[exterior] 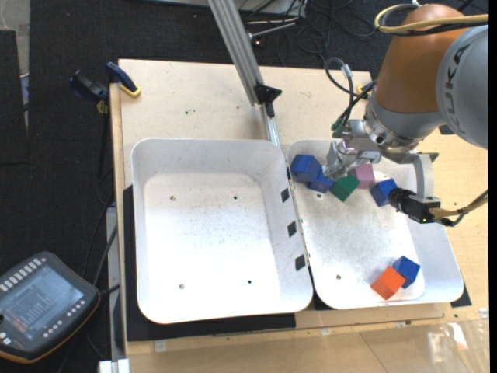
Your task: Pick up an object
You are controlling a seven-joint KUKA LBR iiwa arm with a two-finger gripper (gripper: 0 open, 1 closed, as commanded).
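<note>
"KUKA" reads along the arm's grey shell. The gripper hangs low in the right bin, among a cluster at the bin's far end: two blue blocks, a green block, a pink block and another blue one. Whether it is spread or pinching, I cannot tell. An orange block touches a blue cube at the bin's near corner. A pendant lies far to its left.

Single fixed camera above bench, looking down aslant.

Pale wooden bench on dark floor
</note>
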